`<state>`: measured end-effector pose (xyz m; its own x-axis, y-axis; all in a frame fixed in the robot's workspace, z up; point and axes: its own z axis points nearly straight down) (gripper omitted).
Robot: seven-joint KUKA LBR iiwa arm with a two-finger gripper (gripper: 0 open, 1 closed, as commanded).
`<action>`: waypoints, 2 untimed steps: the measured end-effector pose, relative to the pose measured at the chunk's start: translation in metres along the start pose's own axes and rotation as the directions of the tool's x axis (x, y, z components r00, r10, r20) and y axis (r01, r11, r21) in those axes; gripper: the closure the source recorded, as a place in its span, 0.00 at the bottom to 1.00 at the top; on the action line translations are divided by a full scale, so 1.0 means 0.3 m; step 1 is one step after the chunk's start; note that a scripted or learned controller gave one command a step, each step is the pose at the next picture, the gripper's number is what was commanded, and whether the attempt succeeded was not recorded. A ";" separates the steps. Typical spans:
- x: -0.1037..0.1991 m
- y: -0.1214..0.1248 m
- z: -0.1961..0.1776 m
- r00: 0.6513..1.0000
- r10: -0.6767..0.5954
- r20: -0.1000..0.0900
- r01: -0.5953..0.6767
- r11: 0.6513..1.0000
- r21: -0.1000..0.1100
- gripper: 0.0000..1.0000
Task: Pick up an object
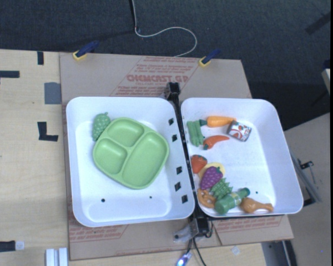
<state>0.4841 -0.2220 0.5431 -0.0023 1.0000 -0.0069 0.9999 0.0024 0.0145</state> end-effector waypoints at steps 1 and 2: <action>0.000 0.002 -0.008 1.000 0.001 -0.003 -0.001 1.000 0.012 1.00; -0.005 -0.003 0.150 1.000 0.003 -0.007 -0.003 1.000 0.019 1.00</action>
